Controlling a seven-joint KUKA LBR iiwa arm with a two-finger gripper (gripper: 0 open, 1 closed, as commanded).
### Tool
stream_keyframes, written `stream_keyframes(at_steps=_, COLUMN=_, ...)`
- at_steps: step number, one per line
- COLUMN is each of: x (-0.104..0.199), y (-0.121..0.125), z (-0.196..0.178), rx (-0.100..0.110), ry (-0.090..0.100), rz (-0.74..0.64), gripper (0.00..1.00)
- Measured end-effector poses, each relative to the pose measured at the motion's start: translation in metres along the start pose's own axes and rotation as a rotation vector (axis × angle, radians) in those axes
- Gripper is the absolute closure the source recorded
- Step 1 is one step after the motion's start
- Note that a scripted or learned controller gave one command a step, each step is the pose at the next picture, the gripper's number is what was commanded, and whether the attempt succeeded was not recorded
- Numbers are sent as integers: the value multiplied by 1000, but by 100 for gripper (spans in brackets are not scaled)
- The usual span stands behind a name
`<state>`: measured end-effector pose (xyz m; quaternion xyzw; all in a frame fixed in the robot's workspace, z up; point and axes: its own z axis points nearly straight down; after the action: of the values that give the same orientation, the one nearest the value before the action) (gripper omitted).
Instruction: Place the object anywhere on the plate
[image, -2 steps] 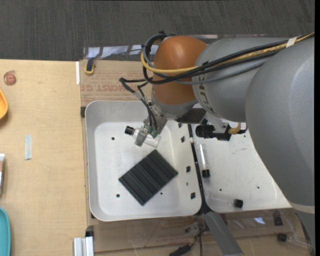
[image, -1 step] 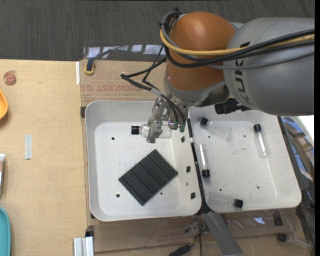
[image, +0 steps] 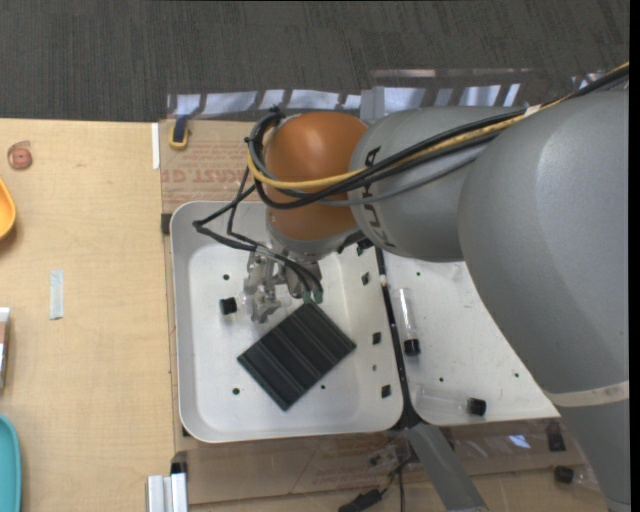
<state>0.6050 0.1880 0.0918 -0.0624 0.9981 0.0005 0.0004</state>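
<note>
A black ribbed square plate (image: 297, 353) lies tilted in the left white bin (image: 200, 400), near its middle. A small black block (image: 228, 306) rests on the bin floor to the plate's upper left. My gripper (image: 264, 297) hangs below the orange wrist band (image: 308, 175), just above the plate's top corner and a little right of the block. Nothing shows clearly in its grasp. The arm hides the bin's far part.
The right bin (image: 500, 370) holds a white pen-like stick with a dark tip (image: 405, 320) near the divider and a small black piece (image: 476, 406) near its front. A wooden benchtop (image: 90, 250) lies to the left of the bins.
</note>
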Motion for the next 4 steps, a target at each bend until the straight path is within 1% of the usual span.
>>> stream_keyframes(at_steps=1, x=-41, y=-44, z=-237, rx=0, ry=-4, rz=66, gripper=100)
stream_keyframes(at_steps=2, x=-39, y=-90, z=-228, rx=0, ry=-2, rz=-270, gripper=100)
stream_keyframes(at_steps=3, x=-54, y=-7, z=-203, rx=-2, ry=-3, rz=-632, gripper=100)
stream_keyframes(at_steps=4, x=-33, y=29, z=-232, rx=-1, ry=-4, rz=-1062, gripper=100)
